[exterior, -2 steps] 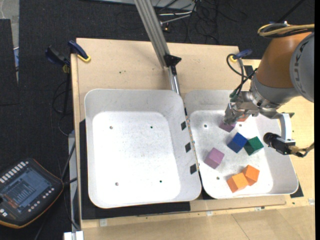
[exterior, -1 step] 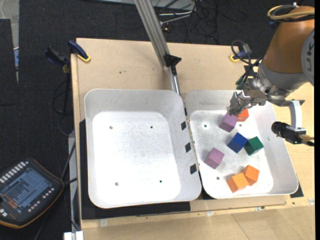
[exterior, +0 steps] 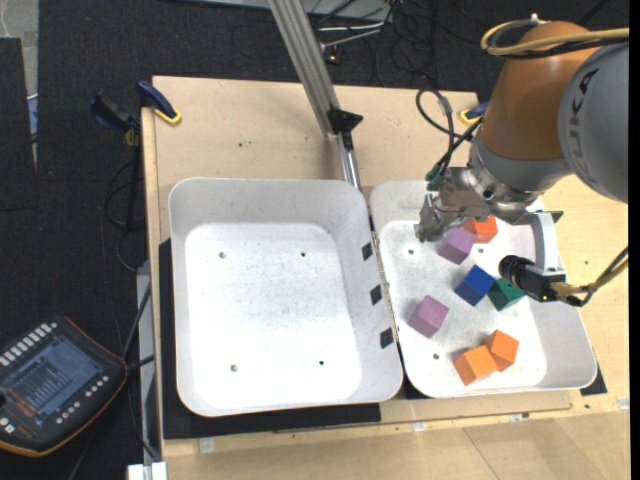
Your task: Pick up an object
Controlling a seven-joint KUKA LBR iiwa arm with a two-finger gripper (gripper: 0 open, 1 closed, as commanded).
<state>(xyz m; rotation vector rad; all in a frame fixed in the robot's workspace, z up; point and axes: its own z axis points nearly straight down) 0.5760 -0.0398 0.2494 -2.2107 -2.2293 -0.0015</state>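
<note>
Gripper (exterior: 432, 223) over right bin (exterior: 570, 368); fingers hard to read, perhaps beside purple block (exterior: 457, 245).

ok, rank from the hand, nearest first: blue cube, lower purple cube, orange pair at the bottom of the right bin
1. blue cube, mid right bin, just below and right of the hand.
2. lower purple cube, farther down, near the bin's left side.
3. orange pair, at the bin's bottom edge, farthest.
</note>
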